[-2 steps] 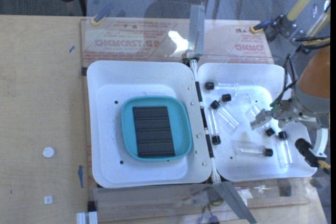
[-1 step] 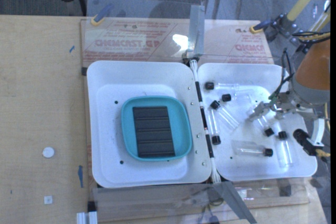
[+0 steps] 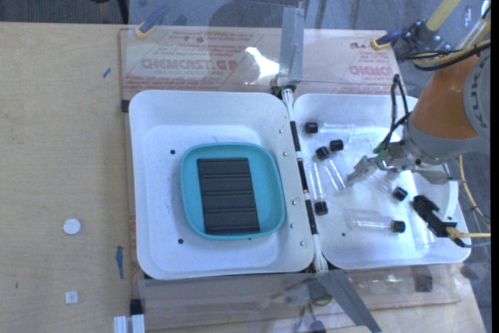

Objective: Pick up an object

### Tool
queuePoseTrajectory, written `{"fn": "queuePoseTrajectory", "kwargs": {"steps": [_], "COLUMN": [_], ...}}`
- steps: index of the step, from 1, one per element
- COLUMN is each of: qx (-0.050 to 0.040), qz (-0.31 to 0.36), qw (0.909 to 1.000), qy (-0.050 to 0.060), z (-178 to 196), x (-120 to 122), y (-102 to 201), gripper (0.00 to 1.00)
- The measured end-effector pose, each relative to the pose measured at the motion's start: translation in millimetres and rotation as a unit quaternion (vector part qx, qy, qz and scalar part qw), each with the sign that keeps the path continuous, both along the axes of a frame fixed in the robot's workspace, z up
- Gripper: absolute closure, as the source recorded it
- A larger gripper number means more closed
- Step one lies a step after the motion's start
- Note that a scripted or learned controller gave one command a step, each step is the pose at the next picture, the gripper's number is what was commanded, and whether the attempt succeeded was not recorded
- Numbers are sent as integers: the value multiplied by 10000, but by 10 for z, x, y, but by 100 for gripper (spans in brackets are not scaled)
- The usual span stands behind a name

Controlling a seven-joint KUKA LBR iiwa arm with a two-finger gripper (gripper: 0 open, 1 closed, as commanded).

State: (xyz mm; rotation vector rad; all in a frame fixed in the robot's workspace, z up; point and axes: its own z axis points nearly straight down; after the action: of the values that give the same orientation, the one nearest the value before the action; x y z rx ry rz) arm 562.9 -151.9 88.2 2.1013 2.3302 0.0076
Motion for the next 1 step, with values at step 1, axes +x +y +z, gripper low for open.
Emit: {"fn": "queuePoseTrajectory", "kwargs": {"steps": [1], "qx": [-14], "qz": [448], "qw": [9990], "qy": [11], "z": [243], "x": [452], "y": [257], "gripper": [0]}}
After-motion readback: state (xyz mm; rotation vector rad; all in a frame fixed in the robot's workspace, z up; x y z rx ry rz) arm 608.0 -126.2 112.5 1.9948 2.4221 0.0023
